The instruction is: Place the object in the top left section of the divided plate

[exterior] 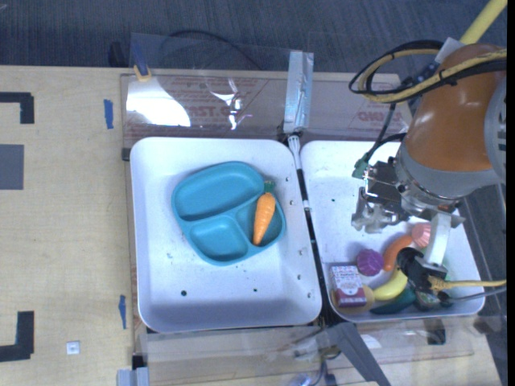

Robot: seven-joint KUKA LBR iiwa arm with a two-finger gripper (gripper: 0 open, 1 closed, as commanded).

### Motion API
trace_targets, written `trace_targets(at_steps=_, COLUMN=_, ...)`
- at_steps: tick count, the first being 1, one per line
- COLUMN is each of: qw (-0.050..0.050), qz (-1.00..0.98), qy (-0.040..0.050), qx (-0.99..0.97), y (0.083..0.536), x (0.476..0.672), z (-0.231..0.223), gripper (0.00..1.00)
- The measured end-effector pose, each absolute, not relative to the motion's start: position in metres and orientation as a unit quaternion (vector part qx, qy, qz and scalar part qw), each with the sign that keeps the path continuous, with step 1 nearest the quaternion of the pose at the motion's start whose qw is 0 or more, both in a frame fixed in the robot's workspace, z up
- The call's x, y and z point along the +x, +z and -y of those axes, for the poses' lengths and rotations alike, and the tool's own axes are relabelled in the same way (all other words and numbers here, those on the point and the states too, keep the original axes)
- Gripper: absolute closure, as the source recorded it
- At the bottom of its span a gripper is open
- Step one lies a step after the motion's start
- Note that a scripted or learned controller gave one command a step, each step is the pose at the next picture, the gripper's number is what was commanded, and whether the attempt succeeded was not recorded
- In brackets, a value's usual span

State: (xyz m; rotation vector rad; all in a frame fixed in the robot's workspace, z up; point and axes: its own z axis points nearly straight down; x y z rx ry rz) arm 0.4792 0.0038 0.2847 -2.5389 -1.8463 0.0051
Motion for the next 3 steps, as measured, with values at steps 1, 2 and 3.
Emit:
trace_targets(at_steps=1, qw=0.002, qz=0.506, qy=0.0023, qx=-0.862, y=0.261, x=0.479, z=0.032, gripper=1.00)
trace_targets(at_steps=2, qw=0.000, qz=0.275, qy=0.0012, qx=-0.961, y=0.272, x=0.479, z=0.062, gripper=1.00)
trace_targets(at_steps=3, qw=0.000, qz=0.215, qy=0.0008, qx=-0.977, y=0.299, x=0.479, z=0.098, gripper=1.00)
